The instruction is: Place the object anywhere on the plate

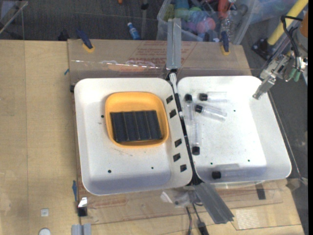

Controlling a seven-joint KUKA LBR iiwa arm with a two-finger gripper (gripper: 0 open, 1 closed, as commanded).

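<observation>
Plate [136,102] in the left bin [93,160], ridged block [135,126] on it; tubes [210,109] in the right bin [254,146].

I saw the pale wooden worktop [34,131], two shallow white bins side by side on it, left bin [90,175], right bin [274,160], touching along their inner edges, brown cardboard sheet [122,53] beneath them.

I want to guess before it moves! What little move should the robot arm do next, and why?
Probably swing the pincer left and down over the clear tubes with black caps lying in the right bin. It hangs at that bin's upper right edge, apart from them, and the orange plate in the left bin carries just a dark ridged block. A tube must be picked up first.
</observation>
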